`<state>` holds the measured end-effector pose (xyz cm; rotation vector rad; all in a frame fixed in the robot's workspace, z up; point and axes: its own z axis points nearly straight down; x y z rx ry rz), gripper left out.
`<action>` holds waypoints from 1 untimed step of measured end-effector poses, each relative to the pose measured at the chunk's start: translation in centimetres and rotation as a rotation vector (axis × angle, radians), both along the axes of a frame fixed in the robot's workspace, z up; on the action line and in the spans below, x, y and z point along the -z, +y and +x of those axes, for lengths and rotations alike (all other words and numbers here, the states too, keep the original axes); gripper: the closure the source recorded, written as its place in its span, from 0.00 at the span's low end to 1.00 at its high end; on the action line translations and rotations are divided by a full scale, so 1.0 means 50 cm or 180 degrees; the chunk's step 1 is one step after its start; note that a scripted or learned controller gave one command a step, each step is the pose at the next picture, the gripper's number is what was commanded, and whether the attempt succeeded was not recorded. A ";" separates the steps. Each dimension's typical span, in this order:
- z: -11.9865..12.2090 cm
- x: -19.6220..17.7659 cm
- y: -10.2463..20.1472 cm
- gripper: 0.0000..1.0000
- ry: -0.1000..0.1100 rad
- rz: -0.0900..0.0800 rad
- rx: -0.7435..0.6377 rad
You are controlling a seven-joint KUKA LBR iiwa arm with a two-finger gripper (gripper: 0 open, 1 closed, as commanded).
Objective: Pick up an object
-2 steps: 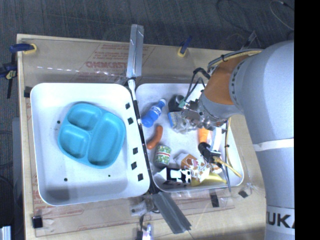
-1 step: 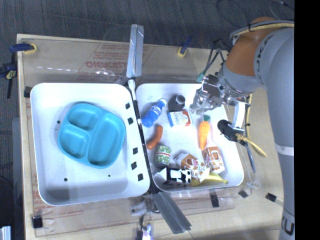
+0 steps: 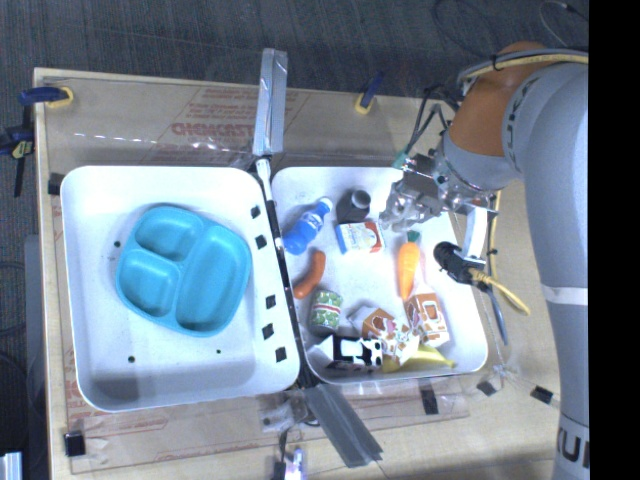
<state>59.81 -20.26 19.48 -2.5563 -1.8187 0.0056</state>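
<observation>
- Wooden bench [image 3: 150,98] under a clear sheet carries two shallow white bins side by side, on a dark floor.
- Gripper [image 3: 405,211] hangs over the upper right part of the right bin [image 3: 300,183]; whether it is parted or closed cannot be told, and nothing shows between its tips.
- Just beside it, to the left, lie a small white and red carton [image 3: 358,236] and a dark round object [image 3: 353,206].
- Just below it lies an orange carrot [image 3: 408,268], upright along the bin.
- Farther left, a blue bottle [image 3: 306,226] is tilted, with a red sausage [image 3: 310,273] below it.
- Along the bin's lower edge sit a green can [image 3: 325,310], a black and white cow toy [image 3: 352,351], snack packets [image 3: 428,318] and a banana [image 3: 430,360].
- Left bin [image 3: 90,268] holds a blue divided tray [image 3: 185,268].
- Grey arm [image 3: 555,168] with its orange band [image 3: 490,108] enters from the right.
</observation>
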 end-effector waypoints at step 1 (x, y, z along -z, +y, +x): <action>0.049 -0.067 0.101 0.00 -0.0013 -0.0002 -0.0872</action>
